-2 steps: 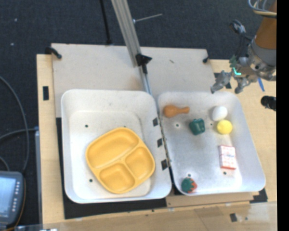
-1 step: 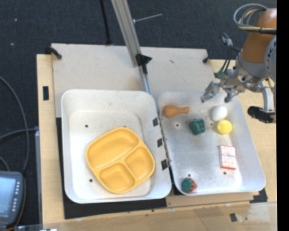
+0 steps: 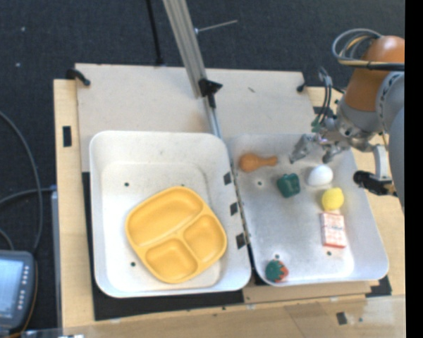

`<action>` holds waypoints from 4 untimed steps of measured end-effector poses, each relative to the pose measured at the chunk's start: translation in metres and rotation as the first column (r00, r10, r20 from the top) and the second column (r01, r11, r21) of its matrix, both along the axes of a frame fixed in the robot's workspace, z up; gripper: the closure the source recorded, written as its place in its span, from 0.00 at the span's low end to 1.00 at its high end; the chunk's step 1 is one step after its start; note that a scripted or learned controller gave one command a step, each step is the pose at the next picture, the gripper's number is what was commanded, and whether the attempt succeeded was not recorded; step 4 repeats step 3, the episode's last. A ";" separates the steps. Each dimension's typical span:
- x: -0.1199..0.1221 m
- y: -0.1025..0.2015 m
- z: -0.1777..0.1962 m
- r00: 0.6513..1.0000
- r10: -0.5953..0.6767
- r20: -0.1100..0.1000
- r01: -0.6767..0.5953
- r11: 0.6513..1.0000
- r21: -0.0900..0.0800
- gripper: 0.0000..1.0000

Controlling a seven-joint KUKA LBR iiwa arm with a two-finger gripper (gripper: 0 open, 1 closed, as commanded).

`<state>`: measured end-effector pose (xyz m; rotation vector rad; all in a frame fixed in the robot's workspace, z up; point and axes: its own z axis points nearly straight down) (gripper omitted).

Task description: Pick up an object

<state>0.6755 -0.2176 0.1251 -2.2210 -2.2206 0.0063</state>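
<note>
From above, the arm (image 3: 370, 83) reaches in from the right and its gripper (image 3: 311, 148) hangs over the far right part of the right bin (image 3: 370, 259), fingers spread apart with nothing between them. Just below the gripper lies a white ball (image 3: 320, 175), with a yellow ball (image 3: 332, 200) near it toward the front and a small red-and-white box (image 3: 333, 230) further forward, close to the bin's right rim. A green cup (image 3: 288, 185) sits just left of the white ball, and an orange-brown pin-shaped object (image 3: 256, 163) lies near the far left corner. A green-and-red object (image 3: 276, 270) rests against the front rim. The bin's middle floor is bare. The left bin (image 3: 120, 153) holds a yellow divided plate (image 3: 175, 234).
</note>
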 end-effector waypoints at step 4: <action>0.012 -0.006 0.049 1.000 0.005 0.012 -0.005 1.000 -0.001 1.00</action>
